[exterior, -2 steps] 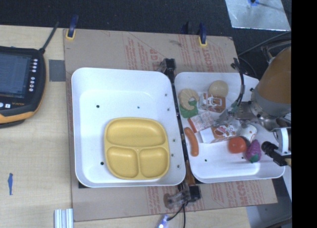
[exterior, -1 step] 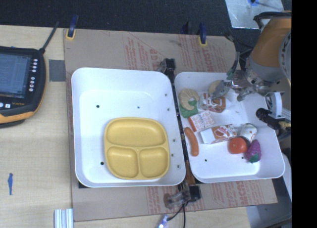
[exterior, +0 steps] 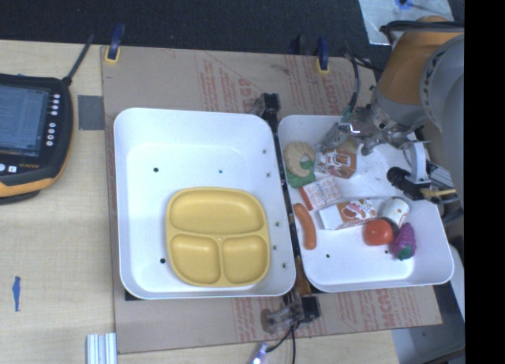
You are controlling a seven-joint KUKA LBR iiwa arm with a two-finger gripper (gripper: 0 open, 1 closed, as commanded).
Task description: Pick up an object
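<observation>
White plastic bins are sitting side by side on a cardboard sheet [exterior: 237,70]; the right bin [exterior: 371,272] is serving as the landmark below. To its left, the left bin [exterior: 142,141] is holding a yellow divided tray [exterior: 218,236]. Inside the right bin, objects are lying crowded together: a round sandwich-like item [exterior: 299,160] near its left wall, a sausage [exterior: 305,225] further toward the bin's front edge, two small cartons [exterior: 321,193] [exterior: 357,212] toward the middle, a red tomato [exterior: 378,232] and a purple piece [exterior: 404,241] near its right corner. The arm [exterior: 418,62] is reaching in over the bin's far right corner, partly cut off by the frame. The gripper [exterior: 353,135] is hanging over a brown-and-white packet [exterior: 338,163] at the bin's back; its metal parts are blurring into that packet, so whether the pincer is spread or pressed together cannot be told. Far left of the bins, a handheld control pendant [exterior: 31,133] is lying partly out of frame.
</observation>
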